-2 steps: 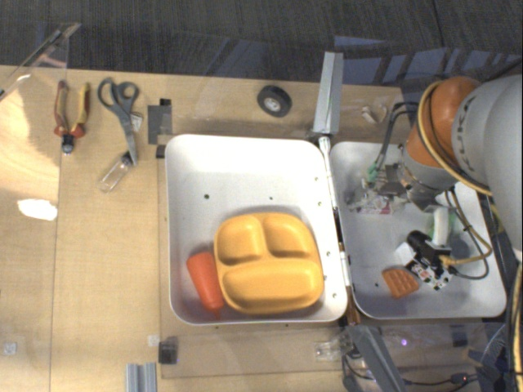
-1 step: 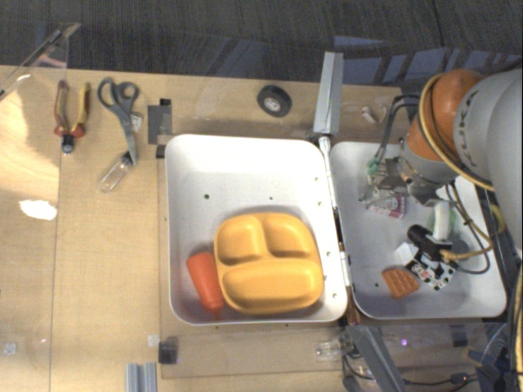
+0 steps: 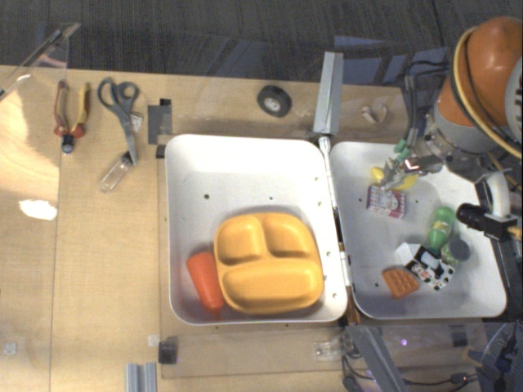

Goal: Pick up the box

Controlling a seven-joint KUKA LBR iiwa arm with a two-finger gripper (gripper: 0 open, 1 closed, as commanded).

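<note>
Right bin [image 3: 490, 305]: box [image 3: 386, 202] beside gripper [image 3: 406, 166]

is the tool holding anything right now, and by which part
Cannot be told. The tool sits low in the right bin, just above the box, with something yellow beside its tip, but no grasp is visible.

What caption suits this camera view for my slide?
Gripper hovers over the box in the right bin; yellow tray in the left bin.
</note>
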